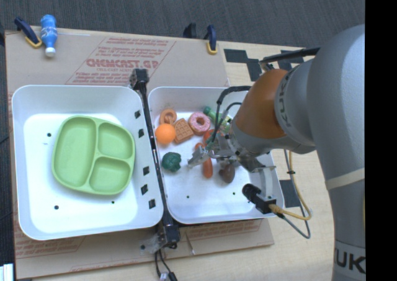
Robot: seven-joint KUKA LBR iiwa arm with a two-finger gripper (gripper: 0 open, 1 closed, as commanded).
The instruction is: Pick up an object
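We see the gripper [208, 160] low in the right bin [186, 202], reaching in from the right under the arm's orange band [263, 109]. Its metal fingers point left over a small orange-red piece, perhaps a carrot [207, 169], but we cannot tell whether they are apart or closed, nor whether they touch it. Just right of that piece lies a dark brown lump [227, 174], partly under the wrist.

The other toy foods cluster in the bin's upper left. An orange ball [164, 134] sits near the left wall, with a green broccoli-like piece [172, 161] below it. A tan waffle square [182, 129] lies beside the ball, a curled orange piece [168, 116] above it, and a pink frosted doughnut [200, 122] to the right. A small green item [211, 113] peeks out beside the doughnut.

In the left bin [37, 211] rests a green divided plate [93, 156]. A blue bottle [48, 33] stands at the bench's far left corner.
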